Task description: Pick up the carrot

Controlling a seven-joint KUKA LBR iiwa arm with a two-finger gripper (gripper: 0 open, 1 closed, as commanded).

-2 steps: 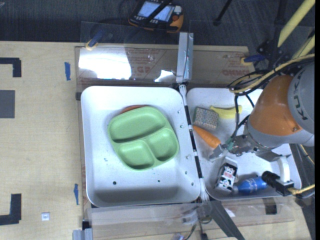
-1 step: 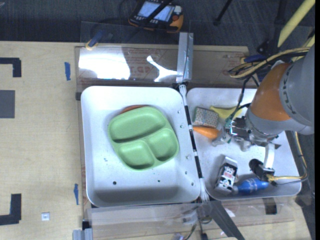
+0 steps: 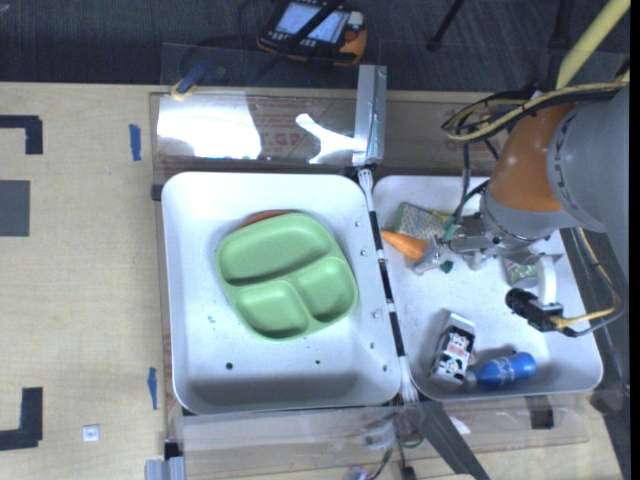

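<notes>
Closing in on the target, the grey arm with its orange wrist band point(image 3: 530, 168) has the metal two-finger gripper point(image 3: 437, 258) low in the right-hand white bin point(image 3: 590, 368), its tips touching or just beside the right end of the small orange carrot point(image 3: 403, 244). The carrot lies at the bin's left side, close to the divider between the two bins. Whether the jaws stand apart or pinched cannot be told from this angle, and no carrot is seen clasped between them, so this reads as the approach-and-grasp step, not a lift. The next move calls for straddling the carrot cleanly, then closing before rising. A patterned green-and-white packet point(image 3: 418, 218) sits just beyond the carrot, near enough to be caught in the grip, and the bin wall crowds the left side. Well clear, at the near end, lie a small black-and-white carton point(image 3: 453, 353) and a blue plastic bottle point(image 3: 505, 369). In the left white bin point(image 3: 190, 268) rests a green divided plate point(image 3: 287, 275).
</notes>
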